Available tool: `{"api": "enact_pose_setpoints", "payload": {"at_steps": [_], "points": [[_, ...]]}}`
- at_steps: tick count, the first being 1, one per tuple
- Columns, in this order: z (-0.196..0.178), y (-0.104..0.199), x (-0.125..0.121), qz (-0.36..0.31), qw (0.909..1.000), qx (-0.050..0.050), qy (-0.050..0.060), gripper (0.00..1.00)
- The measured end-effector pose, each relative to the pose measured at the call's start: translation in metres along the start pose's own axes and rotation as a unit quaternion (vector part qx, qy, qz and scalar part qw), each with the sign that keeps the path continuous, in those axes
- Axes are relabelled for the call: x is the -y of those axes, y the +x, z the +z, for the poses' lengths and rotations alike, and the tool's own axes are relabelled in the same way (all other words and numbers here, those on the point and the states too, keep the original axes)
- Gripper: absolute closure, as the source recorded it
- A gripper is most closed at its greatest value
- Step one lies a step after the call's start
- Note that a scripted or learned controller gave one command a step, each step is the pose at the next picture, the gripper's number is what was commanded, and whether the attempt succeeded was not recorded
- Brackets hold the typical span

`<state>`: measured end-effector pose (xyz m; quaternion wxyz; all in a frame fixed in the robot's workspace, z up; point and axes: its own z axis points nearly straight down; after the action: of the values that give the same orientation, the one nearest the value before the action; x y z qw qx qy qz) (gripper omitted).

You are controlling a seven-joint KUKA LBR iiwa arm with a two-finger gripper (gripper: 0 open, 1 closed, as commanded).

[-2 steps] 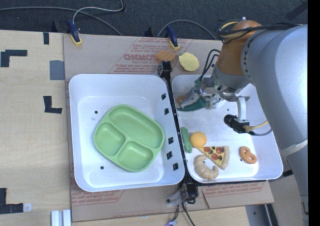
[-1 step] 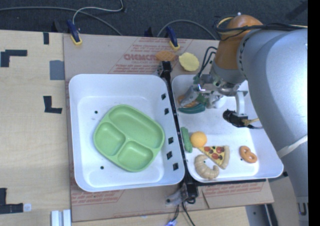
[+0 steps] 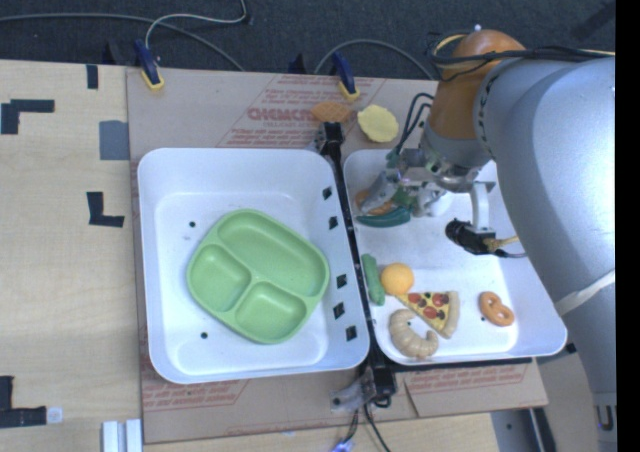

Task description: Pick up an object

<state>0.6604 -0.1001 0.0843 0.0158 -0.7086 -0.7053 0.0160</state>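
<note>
Starting at the near edge: a croissant toy (image 3: 412,335) lies in the right bin (image 3: 470,275), across the shared bin wall from the green divided plate (image 3: 258,275) and level with the plate's near rim. A pizza slice toy (image 3: 437,308) touches the croissant toy on its far side. A small pretzel toy (image 3: 496,309) sits further from the plate, apart from both.

Next back: an orange ball (image 3: 397,278), and between it and the plate a small green vegetable toy (image 3: 373,280) lying just beside the bin wall.

The plate has three compartments and lies flat in the middle of the left bin (image 3: 160,240).

Further back, past the plate's far rim and across the wall: the gripper (image 3: 392,192) is low in the far part of the right bin, on the grey arm (image 3: 560,160). A dark green curved toy (image 3: 388,219) lies right under it, with an orange piece (image 3: 375,206) touching that toy's plate side. Cannot tell if the gripper is open, closed or gripping anything; contact with either piece is unclear.

Farthest: on the cardboard sheet (image 3: 250,110) over the surface (image 3: 50,240), beyond both bins, a yellow round toy (image 3: 378,123) and an orange-brown toy (image 3: 331,112) lie near each other. Two blue clamps (image 3: 150,70) grip the sheet's far edge.
</note>
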Motion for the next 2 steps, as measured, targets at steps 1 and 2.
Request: {"api": "enact_pose_setpoints", "payload": {"at_steps": [1,2], "points": [[0.0000,0.0003,0.0000,0.000,1.0000,0.001,0.000,0.00],[0.0001,-0.0005,0.0000,0.000,1.0000,0.000,0.000,0.00]]}}
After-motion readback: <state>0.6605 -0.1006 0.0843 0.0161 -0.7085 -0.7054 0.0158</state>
